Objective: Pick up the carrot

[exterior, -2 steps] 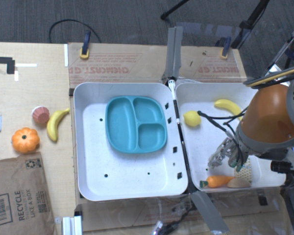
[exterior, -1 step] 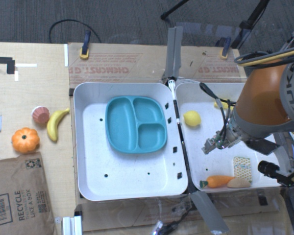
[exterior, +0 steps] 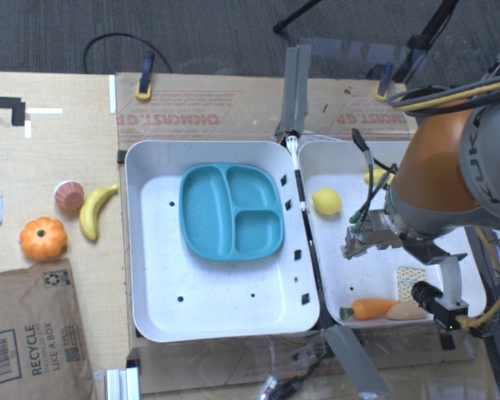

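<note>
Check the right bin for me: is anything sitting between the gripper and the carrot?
Nothing visible blocks it. The gripper hangs over bare floor of the right bin, and the carrot lies below it in the view, along the bin's near wall. The lemon sits on the far side, away from that path.

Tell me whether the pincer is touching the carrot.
Apart. The camera view shows the pincer hanging above the right bin's white floor, with bare floor between it and the carrot near the front wall.

We note: bins [exterior: 150, 307] smooth white plastic, semi-gloss; tray [exterior: 232, 211] matt teal plastic; desk [exterior: 42, 152] pale wood w/ cardboard [exterior: 200, 107]; carrot [exterior: 373, 309] smooth, waxy.
</note>
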`<state>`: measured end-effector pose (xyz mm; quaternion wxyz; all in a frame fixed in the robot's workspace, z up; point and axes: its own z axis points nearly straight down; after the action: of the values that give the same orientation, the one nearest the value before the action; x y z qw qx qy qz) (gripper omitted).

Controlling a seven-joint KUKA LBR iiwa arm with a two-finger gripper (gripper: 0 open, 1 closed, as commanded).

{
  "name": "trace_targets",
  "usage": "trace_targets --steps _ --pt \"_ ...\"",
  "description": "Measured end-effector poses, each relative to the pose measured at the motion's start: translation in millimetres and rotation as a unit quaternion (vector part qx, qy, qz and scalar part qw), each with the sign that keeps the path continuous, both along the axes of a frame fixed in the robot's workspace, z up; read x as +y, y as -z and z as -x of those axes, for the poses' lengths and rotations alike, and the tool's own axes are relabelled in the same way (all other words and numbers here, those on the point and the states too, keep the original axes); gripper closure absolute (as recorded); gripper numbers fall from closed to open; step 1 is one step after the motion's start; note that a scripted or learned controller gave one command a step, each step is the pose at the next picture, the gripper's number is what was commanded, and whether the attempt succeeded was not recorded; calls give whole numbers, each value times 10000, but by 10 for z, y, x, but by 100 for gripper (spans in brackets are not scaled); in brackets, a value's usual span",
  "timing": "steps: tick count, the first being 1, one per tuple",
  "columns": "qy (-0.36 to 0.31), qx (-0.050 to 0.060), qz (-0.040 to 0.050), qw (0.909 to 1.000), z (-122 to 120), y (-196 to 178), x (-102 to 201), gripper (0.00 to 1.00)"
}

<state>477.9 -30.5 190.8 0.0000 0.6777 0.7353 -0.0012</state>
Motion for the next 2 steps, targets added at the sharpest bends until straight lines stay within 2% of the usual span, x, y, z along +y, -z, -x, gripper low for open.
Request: trace_targets --steps 1,2 --pt "961 4 3 9954 4 -432 -600 100" --pt "-823 -5 3 9966 -1 -804 -1275 100"
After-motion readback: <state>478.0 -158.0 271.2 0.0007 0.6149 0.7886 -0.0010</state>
